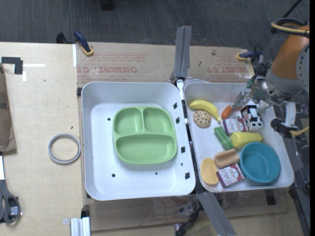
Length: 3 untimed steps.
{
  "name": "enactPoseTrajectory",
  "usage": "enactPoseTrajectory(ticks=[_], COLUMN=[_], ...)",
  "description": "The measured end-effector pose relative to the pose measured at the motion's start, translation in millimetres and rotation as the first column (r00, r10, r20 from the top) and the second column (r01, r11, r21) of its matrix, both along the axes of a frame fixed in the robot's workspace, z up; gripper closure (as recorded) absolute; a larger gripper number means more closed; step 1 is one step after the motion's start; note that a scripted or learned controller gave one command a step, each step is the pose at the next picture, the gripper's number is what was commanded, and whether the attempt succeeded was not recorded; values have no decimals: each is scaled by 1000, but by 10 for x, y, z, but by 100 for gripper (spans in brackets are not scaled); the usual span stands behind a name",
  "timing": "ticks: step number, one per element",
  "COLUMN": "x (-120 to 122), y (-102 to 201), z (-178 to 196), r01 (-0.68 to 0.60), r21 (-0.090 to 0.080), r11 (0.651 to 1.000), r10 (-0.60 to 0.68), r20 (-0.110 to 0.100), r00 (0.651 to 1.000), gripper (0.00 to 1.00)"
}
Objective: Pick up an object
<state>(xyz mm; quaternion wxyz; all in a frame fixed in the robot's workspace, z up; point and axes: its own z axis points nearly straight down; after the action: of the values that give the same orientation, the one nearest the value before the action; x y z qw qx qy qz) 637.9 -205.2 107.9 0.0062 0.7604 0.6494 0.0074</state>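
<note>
The right bin (197, 90) holds a heap of toy food: a yellow banana (204, 107), a cookie (202, 118), an orange carrot (226, 112), a green vegetable (223, 137), a yellow piece (246, 138), a black-and-white cow toy (254, 119), two purple boxes (231, 126), a bread roll (226, 157) and a blue bowl (260, 162). My gripper (245, 101) hangs low over the bin's far right part, just right of the carrot and above the cow toy. Nothing can be seen held in it.
A green divided plate (145, 134) lies in the left bin (91, 146). On the bench to the left are a grey tape ring (64, 148), scissors (7, 208) and a brown bag (6, 117). Clamps (84, 43) sit at the bins' far edge.
</note>
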Motion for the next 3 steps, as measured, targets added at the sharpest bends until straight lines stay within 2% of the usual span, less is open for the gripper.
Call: enactPoseTrajectory(ticks=[2, 3], x=[279, 276], y=[45, 54], z=[-3, -5], r01=[-4, -44], r21=[-9, -13], r11=[1000, 999], r10=[4, 44], r20=[3, 2], r00=[1000, 999], gripper=[0, 0])
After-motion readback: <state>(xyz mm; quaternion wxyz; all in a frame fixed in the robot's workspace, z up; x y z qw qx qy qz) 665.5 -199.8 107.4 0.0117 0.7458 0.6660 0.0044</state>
